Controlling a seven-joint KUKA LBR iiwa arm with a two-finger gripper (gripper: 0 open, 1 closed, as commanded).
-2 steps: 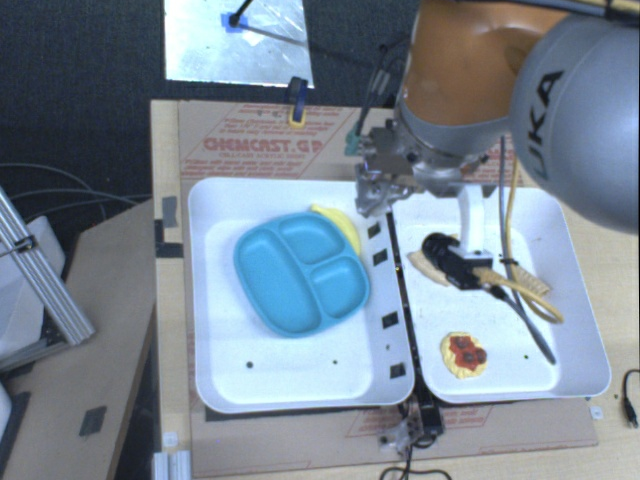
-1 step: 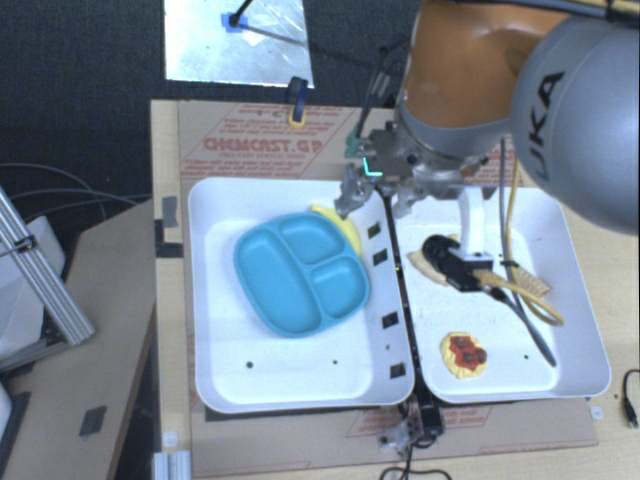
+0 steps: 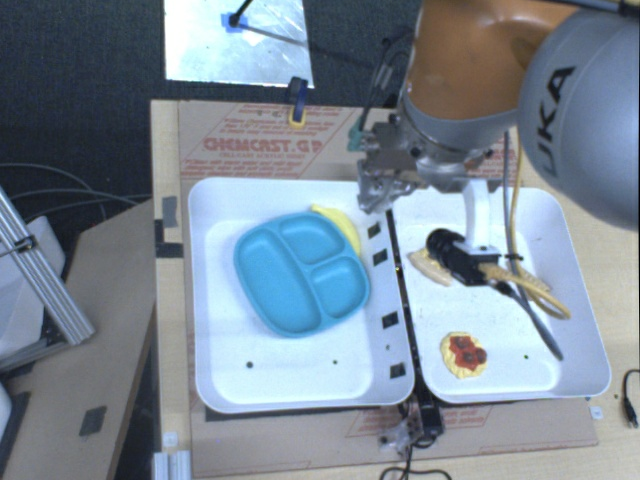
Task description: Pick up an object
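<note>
Dark flooring is noted around a pale bench; a printed cardboard sheet (image 3: 260, 138) is laid under two white bins, presumably as a level base. In the left bin (image 3: 215, 368) a blue divided plate (image 3: 300, 273) is set flat, and a yellow piece (image 3: 340, 226) is partly hidden at its far edge. The gripper (image 3: 375, 193) is held over the divider at the bins' far end, just beside that yellow piece, which is judged the likeliest target. Its state cannot be told. In the right bin (image 3: 570, 238) a tan piece (image 3: 425, 266), a toy pizza slice (image 3: 465, 355) and a long utensil (image 3: 535, 293) are spread apart.
</note>
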